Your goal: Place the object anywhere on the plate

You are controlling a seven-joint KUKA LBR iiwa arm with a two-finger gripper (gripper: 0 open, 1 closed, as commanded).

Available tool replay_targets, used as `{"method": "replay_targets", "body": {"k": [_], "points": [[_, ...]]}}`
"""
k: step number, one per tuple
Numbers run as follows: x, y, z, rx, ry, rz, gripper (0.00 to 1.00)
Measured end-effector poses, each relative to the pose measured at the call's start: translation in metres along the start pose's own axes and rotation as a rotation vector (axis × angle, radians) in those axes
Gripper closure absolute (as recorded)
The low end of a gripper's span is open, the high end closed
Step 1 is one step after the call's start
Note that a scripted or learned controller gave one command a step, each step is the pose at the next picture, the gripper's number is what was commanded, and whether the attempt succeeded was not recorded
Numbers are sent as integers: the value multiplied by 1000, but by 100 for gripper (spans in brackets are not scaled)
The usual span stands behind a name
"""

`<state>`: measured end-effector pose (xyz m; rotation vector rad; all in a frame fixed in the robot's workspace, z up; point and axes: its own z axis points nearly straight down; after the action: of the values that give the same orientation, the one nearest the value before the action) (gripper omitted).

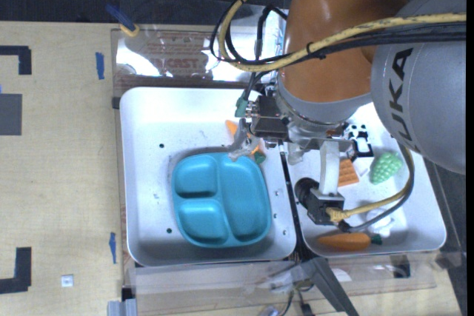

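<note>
Sideways, carrot point(343, 239) along front wall.

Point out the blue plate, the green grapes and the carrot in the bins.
blue plate point(222, 226): camera view, left bin, on the floor of a front compartment.
green grapes point(385, 167): camera view, right bin, middle of the bunch.
carrot point(343, 240): camera view, right bin's near edge, middle of its orange body.

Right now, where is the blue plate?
The blue plate lies in the left bin, toward its lower right part, just left of the wall between the two bins, with the arm's hand by its upper edge.
</note>
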<state>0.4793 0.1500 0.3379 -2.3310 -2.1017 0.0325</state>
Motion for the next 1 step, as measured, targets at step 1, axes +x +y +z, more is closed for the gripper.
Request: {"method": "replay_targets", "body": {"k": [1], "points": [[1, 0, -8, 3, -4, -3, 100]]}}
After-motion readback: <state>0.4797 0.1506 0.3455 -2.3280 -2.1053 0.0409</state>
